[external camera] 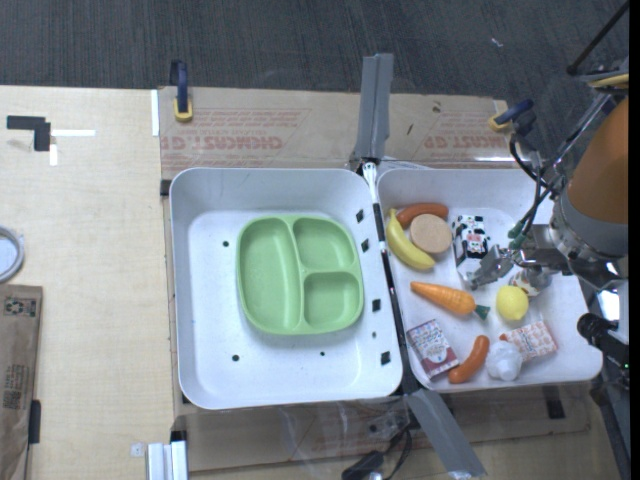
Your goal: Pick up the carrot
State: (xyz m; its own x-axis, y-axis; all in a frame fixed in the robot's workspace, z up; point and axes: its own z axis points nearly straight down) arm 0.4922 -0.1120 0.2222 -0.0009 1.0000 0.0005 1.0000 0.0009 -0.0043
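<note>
Right bin (560, 373): carrot (443, 297) lying free; fingers (487, 267) just above-right, spread, grasping nothing.

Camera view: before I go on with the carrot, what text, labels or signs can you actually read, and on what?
Cardboard sheet behind the bins: red repeated lettering, upside down and too blurred to read.
Brown paper bag at the left edge: a small dark printed symbol, not legible.
Small red-and-white packet near the carrot: print too small to read.
Red-and-white packet by the lemon: also unreadable.
Black-and-white carton: no legible text.
</note>
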